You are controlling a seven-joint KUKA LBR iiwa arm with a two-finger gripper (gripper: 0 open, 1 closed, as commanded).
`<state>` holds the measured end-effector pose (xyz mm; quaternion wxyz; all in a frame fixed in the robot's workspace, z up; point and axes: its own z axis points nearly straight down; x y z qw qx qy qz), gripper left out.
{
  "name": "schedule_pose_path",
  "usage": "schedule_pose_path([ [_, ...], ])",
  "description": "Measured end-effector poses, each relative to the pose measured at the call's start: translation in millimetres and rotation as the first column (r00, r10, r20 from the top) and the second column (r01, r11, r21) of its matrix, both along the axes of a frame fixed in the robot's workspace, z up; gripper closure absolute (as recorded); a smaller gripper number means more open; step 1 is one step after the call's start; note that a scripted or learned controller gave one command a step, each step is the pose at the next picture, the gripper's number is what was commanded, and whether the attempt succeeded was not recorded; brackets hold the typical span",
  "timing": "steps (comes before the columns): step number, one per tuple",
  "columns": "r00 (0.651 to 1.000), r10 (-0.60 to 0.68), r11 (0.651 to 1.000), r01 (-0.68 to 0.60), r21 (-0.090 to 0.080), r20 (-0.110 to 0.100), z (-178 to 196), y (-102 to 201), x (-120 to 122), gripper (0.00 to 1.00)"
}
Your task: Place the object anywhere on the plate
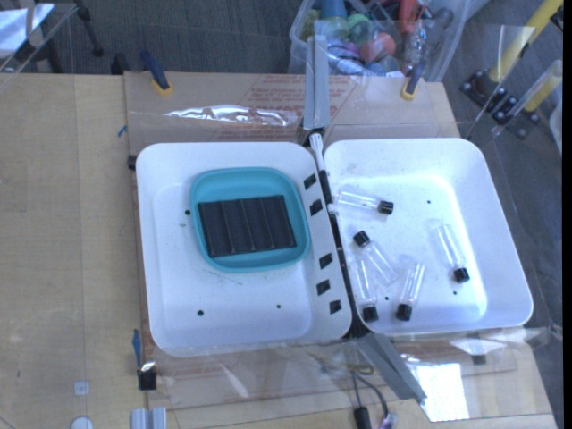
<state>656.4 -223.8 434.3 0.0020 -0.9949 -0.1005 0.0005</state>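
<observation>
1. Black cable (361, 413), at the bench's near edge, at 6 o'clock of the seam between the bins.
2. Left bin (232, 322), white and shallow, its right wall touching the right bin (413, 161).
3. Row of black tabs (320, 235) running along that shared wall, between the plate and the vials.
4. Vial A (365, 286), clear with a black cap, at 7 o'clock of the right bin, just beside the shared wall, cap toward the near side.
5. Vial B (409, 286), near 6 o'clock of the bin, just beside A, cap toward the near side.
6. Vial C (447, 247), at 4 o'clock, apart from the others, cap toward the near side.
7. Vial D (374, 256), close to A's far end, cap toward the far side.
8. Vial E (359, 203), at 10 o'clock, lying crosswise, cap toward 3 o'clock.
9. Plate (250, 175), teal, at the centre of the left bin, at 9 o'clock from the vials; a dark ribbed insert (246, 225) lies in it.
10. Gripper: I cannot tell its opening or hold, nor how the vials lie relative to the jaws.
11. Blue clamp (159, 80) at 11 o'clock beyond the left bin.
12. Clear tub (384, 21) of mixed coloured items, farthest, at 12 o'clock.
</observation>
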Motion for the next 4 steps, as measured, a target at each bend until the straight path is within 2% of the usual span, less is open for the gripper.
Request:
schedule_pose_path([
  [4,1.0,0.001,1.0,-0.001,-0.002,0.004,-0.2,-0.1,5.4,0.0],
])
